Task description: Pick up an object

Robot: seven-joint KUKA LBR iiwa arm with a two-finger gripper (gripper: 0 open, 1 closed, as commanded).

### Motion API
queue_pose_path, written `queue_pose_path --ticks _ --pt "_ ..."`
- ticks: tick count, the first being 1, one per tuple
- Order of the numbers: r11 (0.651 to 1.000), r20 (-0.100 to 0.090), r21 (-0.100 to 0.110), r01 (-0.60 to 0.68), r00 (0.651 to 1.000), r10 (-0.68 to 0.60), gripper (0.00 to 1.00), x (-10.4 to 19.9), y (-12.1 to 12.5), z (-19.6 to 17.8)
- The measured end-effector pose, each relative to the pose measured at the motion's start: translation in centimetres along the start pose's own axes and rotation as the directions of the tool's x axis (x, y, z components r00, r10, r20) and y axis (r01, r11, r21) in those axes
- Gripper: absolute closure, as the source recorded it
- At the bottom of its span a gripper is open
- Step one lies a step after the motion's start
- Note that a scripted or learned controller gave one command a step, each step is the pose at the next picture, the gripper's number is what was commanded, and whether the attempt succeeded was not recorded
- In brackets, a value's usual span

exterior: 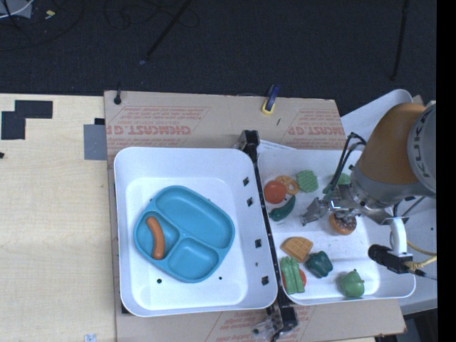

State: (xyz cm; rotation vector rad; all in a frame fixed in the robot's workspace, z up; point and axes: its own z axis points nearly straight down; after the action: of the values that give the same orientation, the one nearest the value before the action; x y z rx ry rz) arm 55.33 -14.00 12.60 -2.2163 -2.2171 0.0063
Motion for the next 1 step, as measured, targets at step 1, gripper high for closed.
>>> queue_pose_path --ticks 1 --pt "1.0 -0.001 -0.008 0.001 1.0 -0.001 0.0 0.29 0.18 3.71"
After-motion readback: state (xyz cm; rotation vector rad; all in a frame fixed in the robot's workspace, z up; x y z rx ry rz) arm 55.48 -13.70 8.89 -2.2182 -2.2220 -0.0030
